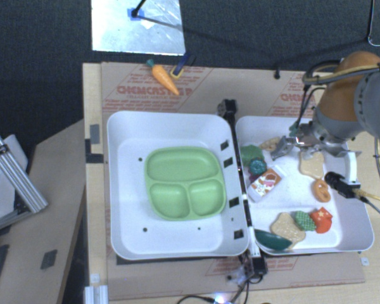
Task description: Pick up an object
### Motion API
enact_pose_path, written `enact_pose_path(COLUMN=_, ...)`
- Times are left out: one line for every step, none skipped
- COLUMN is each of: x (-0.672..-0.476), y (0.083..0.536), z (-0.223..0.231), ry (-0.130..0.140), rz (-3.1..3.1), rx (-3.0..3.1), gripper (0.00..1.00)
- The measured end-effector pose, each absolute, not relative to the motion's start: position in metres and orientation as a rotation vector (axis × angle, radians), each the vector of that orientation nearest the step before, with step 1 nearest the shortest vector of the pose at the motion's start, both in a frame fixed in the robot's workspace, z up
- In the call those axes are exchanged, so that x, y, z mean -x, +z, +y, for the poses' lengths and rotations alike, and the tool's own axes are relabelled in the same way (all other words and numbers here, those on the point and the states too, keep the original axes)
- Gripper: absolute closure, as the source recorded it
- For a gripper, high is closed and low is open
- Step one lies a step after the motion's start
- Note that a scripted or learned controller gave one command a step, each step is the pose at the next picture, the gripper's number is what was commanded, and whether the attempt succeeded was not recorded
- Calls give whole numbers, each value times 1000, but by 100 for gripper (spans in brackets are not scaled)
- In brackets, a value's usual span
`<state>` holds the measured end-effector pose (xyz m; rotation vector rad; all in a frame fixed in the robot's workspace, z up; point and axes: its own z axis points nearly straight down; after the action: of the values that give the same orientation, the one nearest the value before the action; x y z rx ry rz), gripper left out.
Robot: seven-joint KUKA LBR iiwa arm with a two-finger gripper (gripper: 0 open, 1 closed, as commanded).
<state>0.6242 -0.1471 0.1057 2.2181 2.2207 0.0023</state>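
Several small objs sit in the right bin (358, 230) — none lifted yet. The gripper (290, 142) hangs low at upper right of frame, near a tan piece (271, 144); can't tell its state. Looks like approach stage; next it needs to settle over one obj & close.
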Motion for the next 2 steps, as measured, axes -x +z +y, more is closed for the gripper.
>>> enact_pose_path(x=-625, y=84, z=-147, ry=0, rz=2224, rx=-2219, gripper=0)
enact_pose_path(x=-626, y=96, z=-147, ry=4, rz=2221, rx=-2216, gripper=100)
